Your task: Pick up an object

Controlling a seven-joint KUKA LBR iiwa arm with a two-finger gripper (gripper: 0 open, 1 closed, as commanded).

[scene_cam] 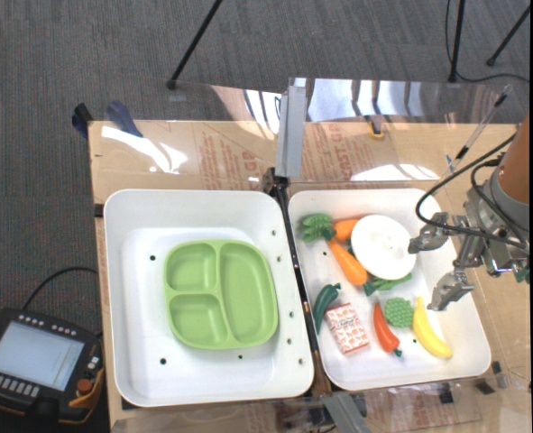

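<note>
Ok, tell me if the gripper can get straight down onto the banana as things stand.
Probably yes. The gripper hangs just above the banana, which lies bare at the right bin's near right corner; nothing covers it.

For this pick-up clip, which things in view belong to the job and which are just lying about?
Job: tool; right bin and its pickable items: banana, white plate, carrot, red pepper, small carton.

Lying about: left bin, green divided tray, handheld controller.
</note>
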